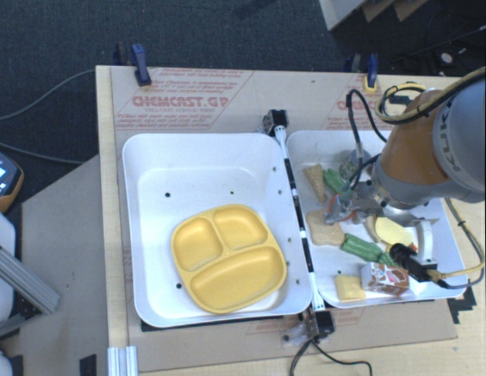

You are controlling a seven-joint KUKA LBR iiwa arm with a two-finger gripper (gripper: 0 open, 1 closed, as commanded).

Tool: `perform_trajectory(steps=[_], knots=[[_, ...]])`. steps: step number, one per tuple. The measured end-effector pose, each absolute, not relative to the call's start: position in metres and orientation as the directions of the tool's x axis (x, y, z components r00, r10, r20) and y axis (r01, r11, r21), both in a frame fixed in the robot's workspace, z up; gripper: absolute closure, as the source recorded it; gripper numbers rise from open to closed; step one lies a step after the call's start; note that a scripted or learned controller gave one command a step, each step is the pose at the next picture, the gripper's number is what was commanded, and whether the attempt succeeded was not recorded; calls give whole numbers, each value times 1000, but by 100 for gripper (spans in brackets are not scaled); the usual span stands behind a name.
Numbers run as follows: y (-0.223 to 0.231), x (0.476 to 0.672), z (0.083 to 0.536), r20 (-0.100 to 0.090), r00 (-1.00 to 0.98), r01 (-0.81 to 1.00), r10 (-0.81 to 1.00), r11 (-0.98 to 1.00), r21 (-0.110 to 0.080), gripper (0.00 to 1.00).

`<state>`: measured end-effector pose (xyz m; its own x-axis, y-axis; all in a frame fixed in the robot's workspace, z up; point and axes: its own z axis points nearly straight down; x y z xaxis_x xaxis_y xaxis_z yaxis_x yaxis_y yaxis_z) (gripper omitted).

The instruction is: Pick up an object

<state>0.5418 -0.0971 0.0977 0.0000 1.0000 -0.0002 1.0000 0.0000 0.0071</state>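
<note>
Green object (362, 247) lying diagonally

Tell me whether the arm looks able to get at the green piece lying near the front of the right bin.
Probably yes. The green piece lies uncovered on the right bin floor, just below the arm's wrist, with nothing on top of it.

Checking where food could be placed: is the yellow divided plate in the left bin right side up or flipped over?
Right side up. The yellow divided plate shows its three hollow compartments facing upward, lying flat in the left bin.
</note>
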Motion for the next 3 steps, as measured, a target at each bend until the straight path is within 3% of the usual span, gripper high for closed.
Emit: perform_trajectory(steps=[1,2,3], knots=[[-97,541,97,0,0,1000,1000,0,6,0],[-95,548,85,1,-1,1000,1000,1,1,0],[-97,549,98,-4,1,1000,1000,-1,10,100]])
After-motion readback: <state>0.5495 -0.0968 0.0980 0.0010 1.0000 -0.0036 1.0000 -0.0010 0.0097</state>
